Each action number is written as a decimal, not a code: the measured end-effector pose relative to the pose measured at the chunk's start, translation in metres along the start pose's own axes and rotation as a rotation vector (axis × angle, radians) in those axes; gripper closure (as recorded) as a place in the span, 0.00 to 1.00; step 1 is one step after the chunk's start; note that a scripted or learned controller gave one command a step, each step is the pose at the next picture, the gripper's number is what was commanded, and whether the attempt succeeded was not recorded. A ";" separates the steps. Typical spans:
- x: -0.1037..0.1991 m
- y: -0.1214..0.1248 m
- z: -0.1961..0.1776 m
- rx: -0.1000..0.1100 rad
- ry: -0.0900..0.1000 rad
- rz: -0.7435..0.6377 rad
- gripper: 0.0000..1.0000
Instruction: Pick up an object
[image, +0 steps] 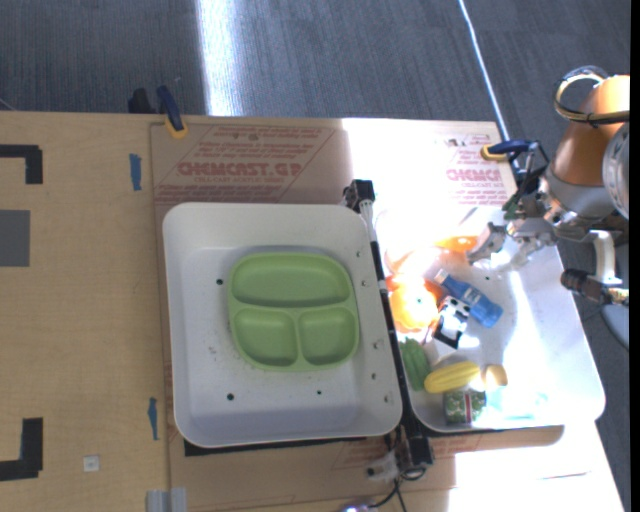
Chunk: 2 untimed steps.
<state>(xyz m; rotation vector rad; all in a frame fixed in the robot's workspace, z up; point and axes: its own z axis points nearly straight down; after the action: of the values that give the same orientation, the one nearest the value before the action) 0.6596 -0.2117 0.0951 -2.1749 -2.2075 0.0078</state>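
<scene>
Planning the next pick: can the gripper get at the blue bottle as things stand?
Probably yes. The gripper hangs over the right bin, and the blue bottle lies on top of the pile, uncovered. A black-and-white toy crowds its lower side, which may hamper a clean grip.

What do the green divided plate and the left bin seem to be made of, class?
Green divided plate: probably moulded plastic, matte; even colour, soft rounded compartment edges. Left bin: likely plastic too, white and smooth; rounded corners, faint sheen, though painted metal can't be ruled out.
</scene>
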 end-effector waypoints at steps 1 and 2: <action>0.045 -0.084 0.013 -0.036 -0.027 0.014 0.00; 0.061 -0.177 0.007 -0.034 -0.026 0.016 0.00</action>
<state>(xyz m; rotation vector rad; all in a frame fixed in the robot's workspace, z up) 0.4817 -0.1537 0.0959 -2.2225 -2.2202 -0.0002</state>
